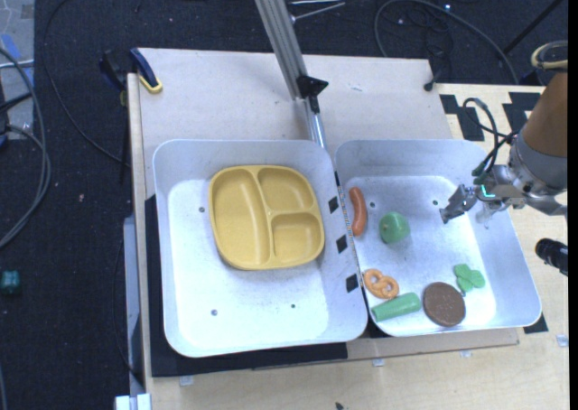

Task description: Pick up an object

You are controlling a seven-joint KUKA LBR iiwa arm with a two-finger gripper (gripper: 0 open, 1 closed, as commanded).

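The left bin (pixel 181 246) holds one item: a yellow tray (pixel 266 217) with three compartments, lying flat in the upper middle of the bin, clear of the walls.

The right bin (pixel 411 160) holds six items. Nearest the shared wall lies an orange-red sausage (pixel 358 210), long axis running up and down the view. Below it, near the front-left corner, sits a pretzel (pixel 380 285), orange-brown with looped holes. Just beside and below the pretzel lies a green cylinder (pixel 396 306), tilted slightly, its right end close to a brown disc (pixel 444 303). The disc is round, dark and flat, resting near the front wall. Above and to the right of the disc lies a small green leaf-shaped piece (pixel 469 277). A green apple-like ball (pixel 394 228) sits near the middle of the bin, well apart from the sausage and the front-row items.

The gripper (pixel 454 207) hangs over the right bin's upper right area, right of the ball. Nothing sits between its fingers; how far they are spread cannot be told from this view.
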